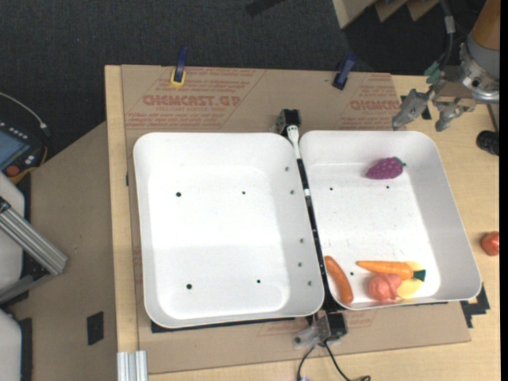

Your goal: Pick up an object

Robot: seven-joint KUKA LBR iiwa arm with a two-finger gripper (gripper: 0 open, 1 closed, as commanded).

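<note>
Sitting on the desk (pixel 119 213), the two white bins lie side by side. The left bin (pixel 159 213) lies at about nine o'clock from the centre. The right bin (pixel 444 213) lies at about three o'clock and carries all the pickable things.

The grey arm (pixel 484 38) comes in at about two o'clock, beyond the far right corner of the right bin. Its tool (pixel 426 113) hangs just outside that bin's far rim, with two fingers spread apart and nothing between them; it touches no object.

Inside the right bin, toward five o'clock, a small cluster gathers near the front wall: an orange carrot (pixel 385 267) lying crosswise, a reddish-orange sausage (pixel 339 279) at a slant to its left, a pink lump (pixel 382 288) and a small yellow piece (pixel 408 290) pressed against it. Alone at about one o'clock in that bin lies a bunch of purple grapes (pixel 384 168), well apart from the rest and nearest the tool.

The step in hand looks like the approach, so nothing is picked yet. The grapes seem the soundest target: free on all sides, away from the walls. Doing it well would mean centring over the bunch, keeping the fingers wide on the way down, and closing across its narrower width. The crowded front cluster risks a pinch on two things at once.
</note>
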